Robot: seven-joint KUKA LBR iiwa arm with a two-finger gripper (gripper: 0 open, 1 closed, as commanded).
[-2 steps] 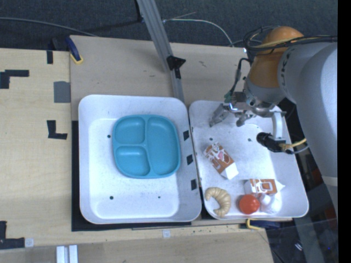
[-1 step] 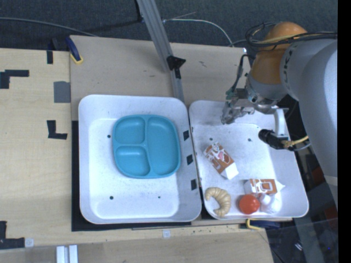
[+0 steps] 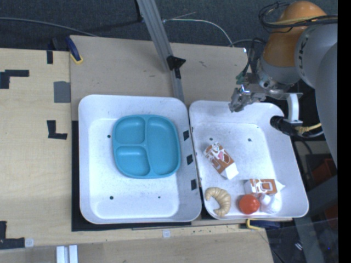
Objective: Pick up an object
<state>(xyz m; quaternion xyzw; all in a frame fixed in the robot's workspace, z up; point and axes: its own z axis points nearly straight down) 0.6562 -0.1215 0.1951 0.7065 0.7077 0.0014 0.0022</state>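
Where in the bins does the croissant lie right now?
The croissant lies in the right bin, at its near left corner, just left of the red tomato and below the small carton.

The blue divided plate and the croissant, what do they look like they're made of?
Blue divided plate: likely molded plastic, matte with a faint sheen; uniform color, rounded molded ridges between its three sections. Croissant: probably a plastic or rubber toy; its smooth, even tan ridges look molded, though the view is too coarse to be sure.
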